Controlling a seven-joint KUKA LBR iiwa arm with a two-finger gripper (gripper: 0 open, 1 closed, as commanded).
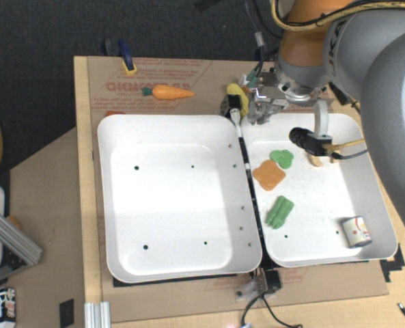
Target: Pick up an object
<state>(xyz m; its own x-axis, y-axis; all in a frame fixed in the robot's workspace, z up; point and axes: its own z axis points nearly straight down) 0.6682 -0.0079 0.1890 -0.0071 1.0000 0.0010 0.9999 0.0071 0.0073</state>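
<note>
I work in a robotics lab: my grey arm reaches over two white bins on a cardboard-topped bench, aluminium framing by its left edge.

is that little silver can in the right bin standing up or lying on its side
Lying on its side. The can rests near the right bin's lower right corner, its long side on the floor and one round end facing sideways.

Faint red printing runs across the brown cardboard sheet behind the two bins, partly covered by a toy carrot; its letters are too washed out to read. No other lettering is legible.
</note>
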